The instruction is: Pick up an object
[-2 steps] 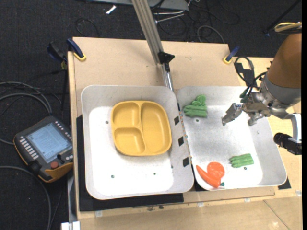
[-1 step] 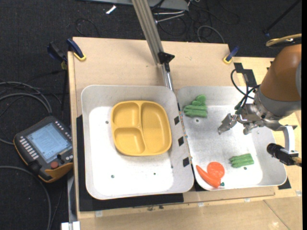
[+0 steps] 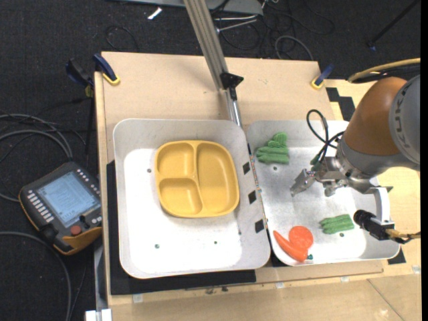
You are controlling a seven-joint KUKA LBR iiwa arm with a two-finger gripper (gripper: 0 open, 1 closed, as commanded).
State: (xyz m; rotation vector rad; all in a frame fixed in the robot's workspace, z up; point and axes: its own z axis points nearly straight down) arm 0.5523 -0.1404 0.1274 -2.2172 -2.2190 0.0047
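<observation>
Gripper over right bin, finger spread unclear, nothing seen held | green toys beyond and beneath | pick not yet made

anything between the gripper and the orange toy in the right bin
No. In the camera view, bare white bin floor separates the gripper from the orange toy.

Arm cut off at right edge
</observation>
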